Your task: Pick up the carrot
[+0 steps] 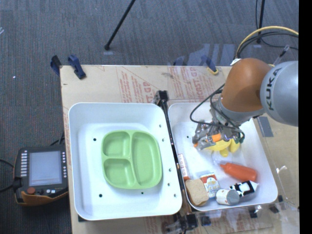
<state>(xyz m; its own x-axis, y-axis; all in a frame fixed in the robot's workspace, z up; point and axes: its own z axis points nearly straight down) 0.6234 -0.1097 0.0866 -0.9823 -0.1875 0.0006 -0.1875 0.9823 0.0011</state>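
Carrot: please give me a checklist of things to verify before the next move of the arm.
1. Carrot visible and uncovered in the right bin: ok.
2. Pincer above the carrot: not ok; it is over the yellow object, up-left of the carrot.
3. Carrot between the fingers: not ok.
4. Pincer opening: cannot tell.
5. Space around the carrot: ok on its upper side; black-and-white object lies close below it.

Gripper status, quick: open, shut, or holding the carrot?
Gripper: cannot be told; it sits low over a yellow item in the right bin. The carrot lies apart, not held.
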